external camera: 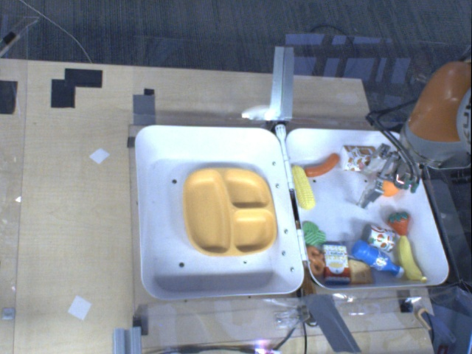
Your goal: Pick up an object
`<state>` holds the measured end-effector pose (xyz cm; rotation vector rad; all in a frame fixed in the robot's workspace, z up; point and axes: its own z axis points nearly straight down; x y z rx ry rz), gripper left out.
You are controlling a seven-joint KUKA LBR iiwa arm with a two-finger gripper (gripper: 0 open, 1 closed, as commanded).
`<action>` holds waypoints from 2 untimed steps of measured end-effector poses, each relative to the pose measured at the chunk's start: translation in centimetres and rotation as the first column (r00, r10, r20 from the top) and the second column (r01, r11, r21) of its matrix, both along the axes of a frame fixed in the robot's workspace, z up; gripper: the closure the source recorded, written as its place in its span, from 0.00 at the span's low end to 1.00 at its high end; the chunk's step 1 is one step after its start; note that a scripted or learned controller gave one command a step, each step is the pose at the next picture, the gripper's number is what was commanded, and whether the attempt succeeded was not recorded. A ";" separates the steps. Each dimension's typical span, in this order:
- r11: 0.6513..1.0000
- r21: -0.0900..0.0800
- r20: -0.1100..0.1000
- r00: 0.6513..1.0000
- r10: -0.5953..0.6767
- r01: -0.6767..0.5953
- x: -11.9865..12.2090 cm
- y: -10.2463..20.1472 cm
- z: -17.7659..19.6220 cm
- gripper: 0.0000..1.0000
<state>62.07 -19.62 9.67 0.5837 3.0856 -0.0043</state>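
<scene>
A small orange object (389, 189) sits in the right bin (439, 231), right at the tips of the claw (380, 188); whether it lies between the fingers or just beside them cannot be told, nor whether the claw is open or closed. The claw hangs over the far right part of that bin, on the grey arm with its orange band (441, 103).

Around it the right bin holds one of each: a sausage (322, 166) and a printed packet (359, 158) at the far side, a corn cob (302, 186) along the left wall, a strawberry (399, 222) near the right wall, a green leafy piece (313, 234), a small carton (335, 258), a blue bottle (376, 257) and a banana (409, 257) along the near side.

The left bin (158, 220) holds one yellow divided tray (228, 210) with three compartments. Both bins rest on the wooden bench (66, 198).
</scene>
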 end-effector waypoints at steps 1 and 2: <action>0.978 0.003 0.008 0.978 -0.210 0.210 -2.5 -0.5 1.5 0.00; 0.914 0.004 0.008 0.914 -0.405 0.405 -2.6 -0.9 0.9 0.00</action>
